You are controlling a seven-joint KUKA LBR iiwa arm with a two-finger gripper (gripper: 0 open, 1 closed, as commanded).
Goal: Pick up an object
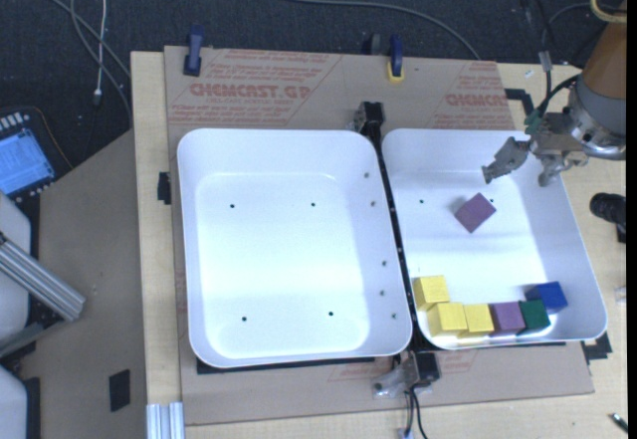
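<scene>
A purple block (475, 212) lies alone and turned at an angle in the middle of the right bin (572, 228). Along that bin's front wall sits a row of blocks: three yellow ones (448, 316), a purple one (509, 316), a green one (534, 314) and a blue one (546, 296). My gripper (525, 168) hangs over the bin's far right part, up and to the right of the lone purple block. Its two fingers (501, 162) are spread open with nothing between them.
The left bin (199, 228) stands beside the right one, their walls touching at a black clip (370, 115). Blue clamps (194, 51) hold the cardboard sheet at the back. Cables run over the dark floor at the far left.
</scene>
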